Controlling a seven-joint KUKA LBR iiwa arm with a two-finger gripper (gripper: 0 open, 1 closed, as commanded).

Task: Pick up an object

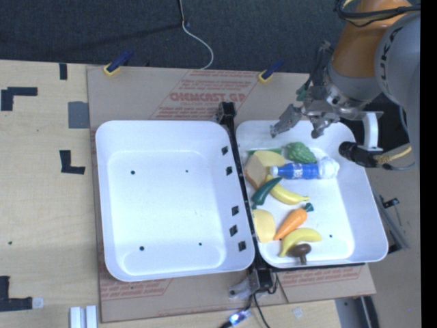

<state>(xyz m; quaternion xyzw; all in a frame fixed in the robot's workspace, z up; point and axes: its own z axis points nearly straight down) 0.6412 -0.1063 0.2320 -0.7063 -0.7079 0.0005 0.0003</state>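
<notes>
My gripper point(301, 124) hangs above the far edge of the right bin point(365, 210), fingers spread open with nothing between them. Just below it lie a green leafy vegetable point(300, 152) and a clear bottle with a blue label point(302, 171). Nearer the bin's left wall sit a tan wedge point(259, 166) and a dark green pepper point(265, 191). Further forward are a yellow banana point(288, 195), an orange carrot point(293, 222), a yellow pear-like piece point(263, 225), a second banana point(300, 238) and a brown mushroom point(301, 251).
The left bin point(164, 197) adjoins the right one along a black hinged divider point(234, 183). Both stand on a cardboard sheet point(198, 94) held by blue-and-yellow clamps point(117, 61). A black cable point(194, 26) runs down from the back. The arm's orange band point(369, 33) looms at top right.
</notes>
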